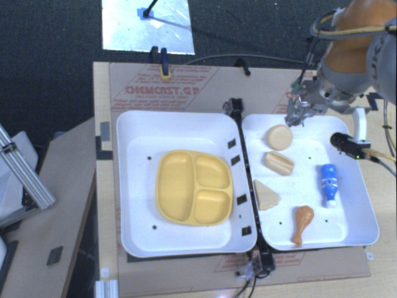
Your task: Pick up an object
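The right bin (353, 228) holds a round cream bun (280, 137), a tan bread roll (279, 163), a pale sandwich wedge (267, 195), a brown chicken drumstick (302, 222) and a blue bottle (328, 183). My gripper (296, 116) hangs over the bin's far edge, just up and right of the round bun, with nothing visibly held. Its fingertips are too small and dark to read.
The left bin (136, 166) carries a yellow divided plate (193, 186). A black divider strip (243, 166) runs between the bins. A metal rail (25, 176) lies at the far left, and a shiny sheet (149, 17) sits beyond the bench.
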Motion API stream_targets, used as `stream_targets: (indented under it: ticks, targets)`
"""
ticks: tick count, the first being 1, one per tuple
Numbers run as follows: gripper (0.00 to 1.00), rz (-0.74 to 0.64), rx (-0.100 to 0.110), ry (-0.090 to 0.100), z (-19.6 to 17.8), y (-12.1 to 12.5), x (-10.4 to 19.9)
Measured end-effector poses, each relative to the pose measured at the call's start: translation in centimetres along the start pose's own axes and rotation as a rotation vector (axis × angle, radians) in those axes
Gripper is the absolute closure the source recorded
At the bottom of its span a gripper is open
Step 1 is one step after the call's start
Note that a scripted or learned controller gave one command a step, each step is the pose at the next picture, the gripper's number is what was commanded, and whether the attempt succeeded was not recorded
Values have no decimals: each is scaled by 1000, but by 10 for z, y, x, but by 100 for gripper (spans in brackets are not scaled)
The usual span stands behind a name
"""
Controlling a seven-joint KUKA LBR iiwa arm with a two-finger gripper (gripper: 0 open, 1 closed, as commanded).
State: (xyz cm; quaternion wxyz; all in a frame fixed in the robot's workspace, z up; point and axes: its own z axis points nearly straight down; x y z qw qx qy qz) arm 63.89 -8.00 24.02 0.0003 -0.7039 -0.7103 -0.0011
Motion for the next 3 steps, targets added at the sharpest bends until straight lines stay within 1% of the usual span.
stream_targets:
  ticks: [1,2,3]
  targets:
    - [100,1,3,0,14,-19,49]
    - [100,-1,0,1,5,-32,106]
    - [100,0,2,-1,11,-57,148]
